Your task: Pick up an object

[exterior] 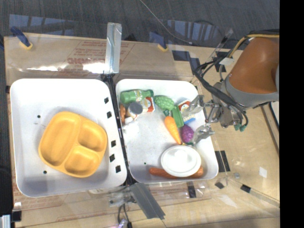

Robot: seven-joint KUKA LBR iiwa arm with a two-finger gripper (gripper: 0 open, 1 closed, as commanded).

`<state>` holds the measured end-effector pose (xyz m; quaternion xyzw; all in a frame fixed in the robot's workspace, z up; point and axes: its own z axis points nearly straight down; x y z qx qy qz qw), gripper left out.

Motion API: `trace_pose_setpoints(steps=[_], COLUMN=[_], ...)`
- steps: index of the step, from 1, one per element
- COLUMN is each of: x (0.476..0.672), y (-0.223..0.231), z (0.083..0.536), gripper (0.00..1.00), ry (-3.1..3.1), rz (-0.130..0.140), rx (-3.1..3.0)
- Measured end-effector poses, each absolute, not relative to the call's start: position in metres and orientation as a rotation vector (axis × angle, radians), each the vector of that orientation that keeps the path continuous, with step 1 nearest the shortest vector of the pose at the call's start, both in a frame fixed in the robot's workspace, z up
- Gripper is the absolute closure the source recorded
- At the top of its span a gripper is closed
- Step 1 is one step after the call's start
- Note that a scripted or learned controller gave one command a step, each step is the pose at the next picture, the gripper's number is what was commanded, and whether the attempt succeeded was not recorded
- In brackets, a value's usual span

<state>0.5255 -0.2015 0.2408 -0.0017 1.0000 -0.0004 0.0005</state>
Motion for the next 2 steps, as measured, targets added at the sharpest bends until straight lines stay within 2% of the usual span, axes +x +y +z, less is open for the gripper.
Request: trace_pose_setpoints(steps=[1, 2], x=[0.524, 0.528], y=[-0.203, -0.195], z=[0.122, 0.098], gripper=[0.00, 0.00], ry=[3.135, 3.123], rz=[0.001, -0.005], rx=[0.045, 0.244])
